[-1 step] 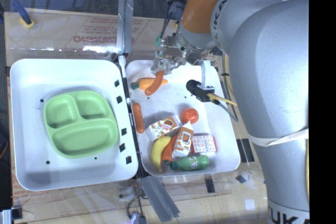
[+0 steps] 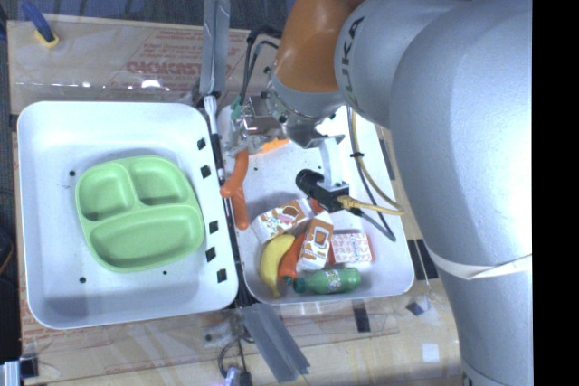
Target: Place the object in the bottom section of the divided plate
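Green divided plate (3 sections) sits in the left bin; gripper state unclear.

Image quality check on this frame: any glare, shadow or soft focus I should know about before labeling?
Camera view: glare bleaches the rim and upper floor of the left bin; the green divided plate reads cleanly, with soft shadows in its sections. The grey arm is large, close and slightly soft, shading the top of the right bin. The tool sits in that cluttered, darker patch and is hard to resolve.

Grey arm reaching in from right, orange-banded wrist bent down, tool seemingly low, partly hidden
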Available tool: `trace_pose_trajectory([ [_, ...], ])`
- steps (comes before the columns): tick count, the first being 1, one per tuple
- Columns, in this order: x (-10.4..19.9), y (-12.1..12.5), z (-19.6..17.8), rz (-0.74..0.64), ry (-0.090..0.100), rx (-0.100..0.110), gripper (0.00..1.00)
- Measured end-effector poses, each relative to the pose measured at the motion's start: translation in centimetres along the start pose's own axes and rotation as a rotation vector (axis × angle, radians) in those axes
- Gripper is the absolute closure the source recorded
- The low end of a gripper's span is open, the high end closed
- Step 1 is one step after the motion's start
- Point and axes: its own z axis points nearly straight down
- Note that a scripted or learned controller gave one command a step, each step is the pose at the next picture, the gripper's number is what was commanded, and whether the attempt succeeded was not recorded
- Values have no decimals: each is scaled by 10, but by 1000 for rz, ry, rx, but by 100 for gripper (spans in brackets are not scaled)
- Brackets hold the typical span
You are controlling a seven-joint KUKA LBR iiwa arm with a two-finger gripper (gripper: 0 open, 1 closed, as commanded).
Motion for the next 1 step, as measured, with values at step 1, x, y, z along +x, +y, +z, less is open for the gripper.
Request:
trace_pose_trajectory([
  [1, 0, 0, 0, 0, 0, 0, 0],
])
